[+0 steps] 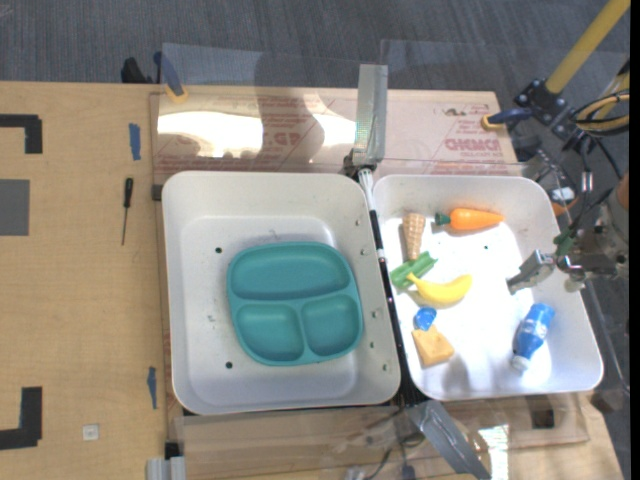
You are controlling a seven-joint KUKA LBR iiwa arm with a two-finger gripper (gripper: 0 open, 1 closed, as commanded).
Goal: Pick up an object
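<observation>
The gripper (530, 271) reaches in from the right side of the camera view and hangs over the right part of the right bin (578, 373), its metal tip pointing down and left toward the white floor; whether its fingers stand open or closed cannot be told from here, and nothing shows between them. Just below the tip, near but apart from it, a blue and white bottle (531, 335) lies tilted on the bin floor. The other toys lie further left in the same bin: an orange carrot (473, 219) near the far wall, a beige ice-cream cone (413, 235) beside it, a green piece (412, 270) touching a yellow banana (442, 289), a small blue object (424, 319) below the banana, and a tan cheese wedge (433, 346) just beside that blue object. The banana is the nearest of these to the gripper, though well apart from it. The left bin (190, 208) holds a teal divided tray (294, 301) with three compartments, lying flat in the middle. Both bins sit side by side on the desk (70, 268), with a clear sheet (260, 128) lying behind them.
</observation>
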